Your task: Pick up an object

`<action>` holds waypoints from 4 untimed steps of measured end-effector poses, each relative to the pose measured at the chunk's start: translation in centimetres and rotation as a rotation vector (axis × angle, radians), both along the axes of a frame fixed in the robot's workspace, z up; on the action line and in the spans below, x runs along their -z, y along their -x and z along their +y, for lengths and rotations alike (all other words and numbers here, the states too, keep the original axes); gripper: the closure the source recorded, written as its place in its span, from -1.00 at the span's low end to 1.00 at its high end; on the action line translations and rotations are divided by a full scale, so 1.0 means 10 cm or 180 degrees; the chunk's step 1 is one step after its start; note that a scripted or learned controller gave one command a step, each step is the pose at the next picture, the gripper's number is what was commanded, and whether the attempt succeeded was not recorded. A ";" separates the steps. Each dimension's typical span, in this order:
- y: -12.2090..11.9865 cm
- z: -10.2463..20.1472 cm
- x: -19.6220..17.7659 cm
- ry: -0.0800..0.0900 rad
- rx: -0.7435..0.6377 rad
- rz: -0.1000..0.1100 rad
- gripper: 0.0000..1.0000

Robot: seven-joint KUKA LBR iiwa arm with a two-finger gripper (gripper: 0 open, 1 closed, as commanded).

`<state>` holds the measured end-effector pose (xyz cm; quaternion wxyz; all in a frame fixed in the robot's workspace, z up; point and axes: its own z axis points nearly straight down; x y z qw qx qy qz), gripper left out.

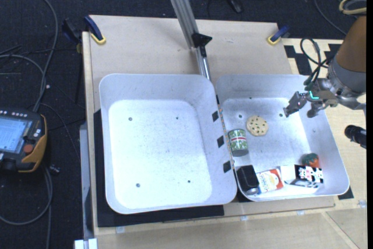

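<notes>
The right bin (pixel 326 131) holds a round cookie (pixel 257 125), a small green can (pixel 238 141) against its left wall, and a black block (pixel 247 178). A white and red carton (pixel 269 179), a black and white box (pixel 309 174) and a small green and red toy (pixel 309 159) lie along its front. My gripper (pixel 302 107) hangs over the bin's far right part, to the right of the cookie and apart from it. Its fingers are open with nothing between them.
The left bin (pixel 111 125) lies beside the right one, their rims meeting at the middle. A metal pole (pixel 182 0) slants down to the bench's back. Yellow clamps (pixel 97 38) (pixel 275 38) grip the bench's far corners. A handheld pendant (pixel 17 140) lies on the floor at left.
</notes>
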<state>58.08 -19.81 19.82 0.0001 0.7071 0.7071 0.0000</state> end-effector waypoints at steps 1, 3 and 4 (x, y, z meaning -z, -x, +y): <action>0.00 0.00 0.00 0.0000 0.0000 0.0000 -1.00; 0.09 -0.03 1.06 -0.0003 0.0001 0.0012 -1.00; 0.07 -0.04 1.08 0.0004 -0.0001 -0.0011 -1.00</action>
